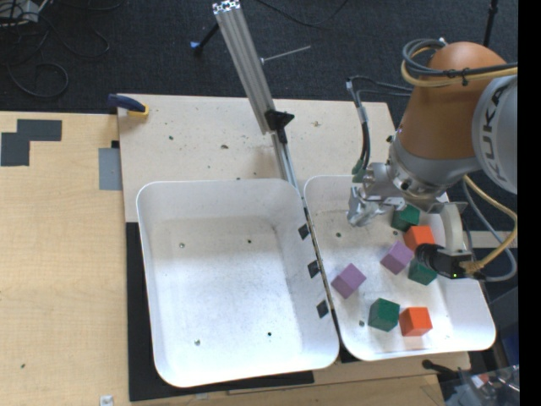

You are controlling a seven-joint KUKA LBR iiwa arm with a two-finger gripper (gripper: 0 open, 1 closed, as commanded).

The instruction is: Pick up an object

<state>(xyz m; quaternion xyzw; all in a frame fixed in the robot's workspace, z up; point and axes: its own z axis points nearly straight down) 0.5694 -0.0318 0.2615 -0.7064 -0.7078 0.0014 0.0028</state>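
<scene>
My gripper (363, 211) hangs over the far part of the right bin (473, 337), and I cannot tell its state from this slant. The small blocks scattered in that bin look light, rigid and flat-sided, so I would pinch one across two opposite faces; the purple cube (348, 279) lies clear of the others. I read only "KU" on my arm (456, 117).

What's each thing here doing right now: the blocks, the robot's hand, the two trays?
End effector: over the right bin's far part, nothing seen in it.
Purple block: lying loose near the divider.
Second purple block: loose, mid-bin.
Green block: resting beside the orange block.
Right bin: holds all the blocks.
Left bin: white floor showing.
</scene>
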